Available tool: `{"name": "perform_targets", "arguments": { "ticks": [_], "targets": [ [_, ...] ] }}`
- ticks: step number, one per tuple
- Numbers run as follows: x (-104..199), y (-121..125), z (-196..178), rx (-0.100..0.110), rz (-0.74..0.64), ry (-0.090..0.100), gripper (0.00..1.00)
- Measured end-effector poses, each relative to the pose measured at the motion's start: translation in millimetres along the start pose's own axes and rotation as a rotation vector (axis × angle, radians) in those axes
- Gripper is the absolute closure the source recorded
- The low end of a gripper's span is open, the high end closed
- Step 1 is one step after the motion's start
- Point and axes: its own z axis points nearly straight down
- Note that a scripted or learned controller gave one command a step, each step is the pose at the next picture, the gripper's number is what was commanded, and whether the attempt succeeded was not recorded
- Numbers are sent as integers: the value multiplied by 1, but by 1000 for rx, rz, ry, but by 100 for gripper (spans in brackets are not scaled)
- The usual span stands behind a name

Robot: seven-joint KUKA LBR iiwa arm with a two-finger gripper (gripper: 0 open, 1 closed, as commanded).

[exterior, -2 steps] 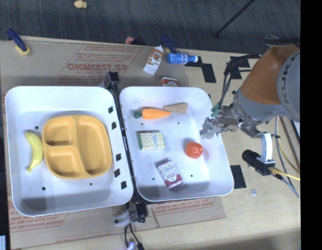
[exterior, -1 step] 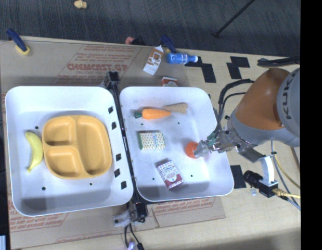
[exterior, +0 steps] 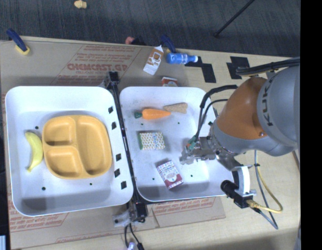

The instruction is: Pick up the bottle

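Tabletop (exterior: 72, 66): brown cardboard sheeting printed with red lettering, laid over a pale surface; black tape patches (exterior: 239, 65) at the far right. Blue clamps (exterior: 16, 40) grip the far edge at left and near centre. Beyond the edge, dark grey carpeted floor (exterior: 150, 9), with a small yellow scrap (exterior: 80, 4) lying on it and a thin dark pole (exterior: 244, 9) crossing at a slant.

Left bin (exterior: 15, 139): shallow, white, rounded corners. Contents: a yellow divided tray (exterior: 77, 145) of three compartments at centre; a banana (exterior: 34, 150) just beside the tray's left rim.

Right bin (exterior: 150, 191): same make, set against the left bin, black clips along the shared edge. Contents: a carrot (exterior: 155, 114) at the far side, lying crosswise; a tan wedge (exterior: 176, 108) touching the carrot's tip; a green-and-white patterned square packet (exterior: 151, 140) near centre; a red-and-white small carton (exterior: 169, 173) at the near side, tilted.

Bottle (exterior: 180, 59): blue, lying on its side on the tabletop, outside both bins, just past the right bin's far rim. Beside it to the left, a small white-and-brown carton (exterior: 153, 60); another small item (exterior: 169, 81) rests at the bin's far rim.

Arm: grey, orange band, entering from the right over the right bin's right edge. Gripper (exterior: 194, 152) low within the right bin, well apart from the bottle. Jaws: state cannot be told; nothing is seen between them.
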Motion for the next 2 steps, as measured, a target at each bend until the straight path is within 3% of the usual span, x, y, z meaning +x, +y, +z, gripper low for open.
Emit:
{"name": "perform_targets", "arguments": {
  "ticks": [1, 2],
  "targets": [
    [-41, 0, -56, -3, -261, -3, 100],
    [43, 0, -47, 0, -754, -2, 100]
  ]
}}
